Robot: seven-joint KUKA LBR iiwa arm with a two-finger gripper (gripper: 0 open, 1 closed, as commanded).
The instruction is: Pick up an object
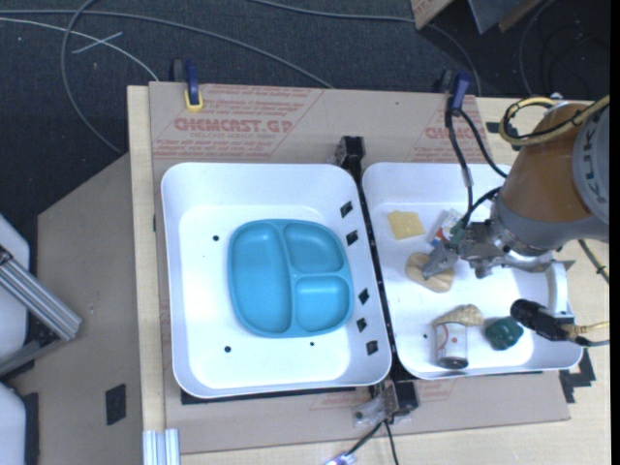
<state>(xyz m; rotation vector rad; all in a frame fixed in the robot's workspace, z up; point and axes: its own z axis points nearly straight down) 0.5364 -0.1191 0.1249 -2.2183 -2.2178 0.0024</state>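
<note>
Rt bin (407, 308): shallow white plastic, glossy, rounded corners. Gripper (438, 252) sits low over its middle, grey metal, dark cabling trailing off it. Arm (547, 187) comes in from rt, its orange band smooth and shiny, partly cut off at frame edge.

Task obj: tan lump (432, 272), matte, irregular, rounded. It lies in mid rt bin, directly under/at gripper tip, w/ its top edge covered by the gripper. Can't tell contact vs just above. Jaw gap not readable, since gripper body and cables block it.

Other items in rt bin:
- Flat pale-yellow square (406, 224), near far-left side, apart from lump.
- Small can (450, 345), on its side near front wall, metallic end, reddish label, print too small to read.
- Beige ridged shell-like piece (462, 314), touching can's upper side.
- Dk green rounded blob (503, 333), just rt of can. Material unclear.

Lt bin (194, 260): same white plastic. Holds a blue divided plate (291, 277), smooth, 3 compartments, roughly centred.

Bins sit side by side, w/ black clips (351, 223) along the seam. Cardboard sheet (252, 114) lies under them, red print partly legible. Blue clamps (193, 85) on its far edge. Thin cables (97, 27) loop on dark floor.
</note>
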